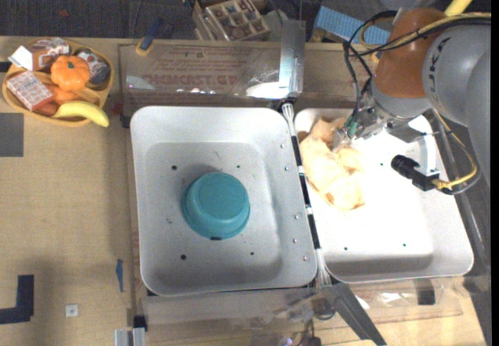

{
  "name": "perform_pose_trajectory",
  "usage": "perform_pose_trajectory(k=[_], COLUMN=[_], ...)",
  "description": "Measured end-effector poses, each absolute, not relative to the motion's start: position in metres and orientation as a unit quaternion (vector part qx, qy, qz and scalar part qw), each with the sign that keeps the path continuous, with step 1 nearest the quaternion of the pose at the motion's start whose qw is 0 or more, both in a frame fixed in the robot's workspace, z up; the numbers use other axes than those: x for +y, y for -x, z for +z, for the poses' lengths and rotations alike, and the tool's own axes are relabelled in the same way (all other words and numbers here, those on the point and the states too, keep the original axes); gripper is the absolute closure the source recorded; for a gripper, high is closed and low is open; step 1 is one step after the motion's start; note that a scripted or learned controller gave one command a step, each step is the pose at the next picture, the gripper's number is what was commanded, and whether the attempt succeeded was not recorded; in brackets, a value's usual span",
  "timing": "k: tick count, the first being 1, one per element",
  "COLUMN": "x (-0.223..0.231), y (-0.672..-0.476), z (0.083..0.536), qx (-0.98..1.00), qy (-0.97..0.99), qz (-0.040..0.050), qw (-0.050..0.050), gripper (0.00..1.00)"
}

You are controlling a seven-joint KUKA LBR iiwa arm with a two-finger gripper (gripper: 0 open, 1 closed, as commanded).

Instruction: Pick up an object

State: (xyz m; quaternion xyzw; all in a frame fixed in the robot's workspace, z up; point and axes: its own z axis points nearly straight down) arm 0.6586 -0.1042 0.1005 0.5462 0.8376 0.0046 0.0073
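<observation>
Camera view: pincer sits low at the back-left of the right bin, right at the top edge of a pale yellow cloth bunched along that bin's left wall; can't tell if it grips the cloth. Left bin has a teal bowl upside down near its centre

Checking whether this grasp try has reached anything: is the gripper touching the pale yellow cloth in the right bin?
Cannot tell. In the camera view the gripper overlaps the cloth's upper edge in the right bin, but the slanted view shows neither contact nor gap.
</observation>
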Motion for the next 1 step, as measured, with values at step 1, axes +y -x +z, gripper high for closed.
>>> perform_pose_trajectory(k=[1], x=[-0.1022], y=[-0.6501], z=[0.1074], qx=[0.840], qy=[-0.542], qz=[0.0002], qw=[0.001], gripper=[1.00])
